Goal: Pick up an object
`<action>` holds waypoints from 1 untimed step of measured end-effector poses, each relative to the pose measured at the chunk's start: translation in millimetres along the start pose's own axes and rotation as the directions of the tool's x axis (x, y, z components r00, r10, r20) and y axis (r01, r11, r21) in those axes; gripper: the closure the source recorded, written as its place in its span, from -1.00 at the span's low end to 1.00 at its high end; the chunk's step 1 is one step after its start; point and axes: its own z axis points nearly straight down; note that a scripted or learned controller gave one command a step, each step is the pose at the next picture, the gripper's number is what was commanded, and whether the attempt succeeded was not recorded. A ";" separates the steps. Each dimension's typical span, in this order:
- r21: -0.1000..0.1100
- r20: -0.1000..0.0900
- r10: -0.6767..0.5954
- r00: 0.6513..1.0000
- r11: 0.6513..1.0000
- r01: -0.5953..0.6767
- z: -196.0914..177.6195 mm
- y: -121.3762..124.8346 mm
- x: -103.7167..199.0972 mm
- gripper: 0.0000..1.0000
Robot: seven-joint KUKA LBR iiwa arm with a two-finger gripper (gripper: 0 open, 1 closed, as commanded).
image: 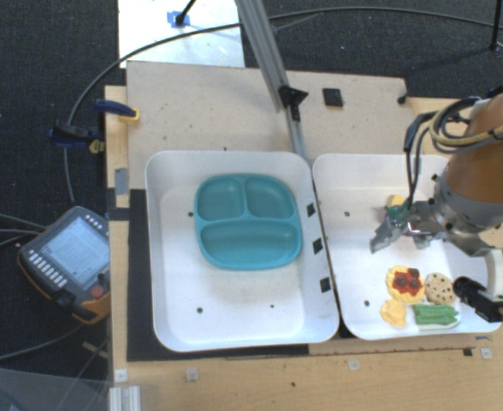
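The gripper (387, 234) hung low over the right bin (346, 187), fingers angled down-left (whether spread or closed, I could not tell), the orange-banded arm (482, 161) bent in from the right. Just below it lay the toy foods: a pizza slice (405, 282), a cookie (440, 288), a green pea pod (434, 315). Across in the left bin (170, 255) sat a teal divided plate (248, 221).

- Arm (482, 174): grey body, with a broad orange band above the wrist.
- Black and yellowish cables (444, 131) loop behind the gripper (388, 229), itself dark metal.
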 end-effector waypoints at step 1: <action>0.004 0.000 0.003 1.000 1.000 -0.003 61.1 4.3 -3.3 -1.00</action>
